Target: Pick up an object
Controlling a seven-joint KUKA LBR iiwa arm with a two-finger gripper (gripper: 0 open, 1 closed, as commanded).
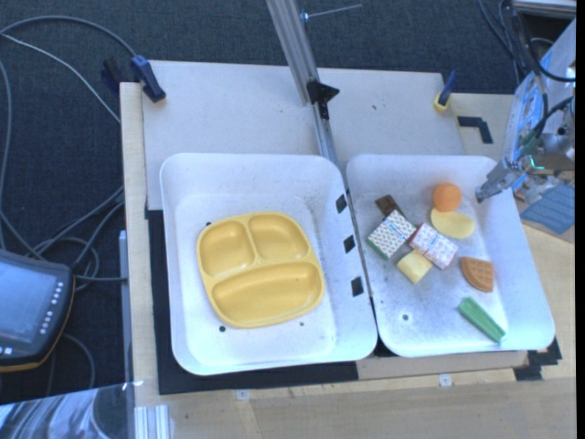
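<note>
Claw (491, 188) is seen at the right rim of the right bin (539, 286), tips low over the edge; open or closed cannot be told, nothing is seen gripped. Nearest candidates: orange ball (447, 197) and yellow oval piece (452, 223), touching, just inside the rim, so likely targeted first. Patterned blocks (391, 234), a yellow cube (413, 266), waffle piece (477, 273) and green stick (481, 319) are clustered further in. Yellow divided tray (260, 269) is parked in the left bin (183, 199), probably as drop-off
</note>
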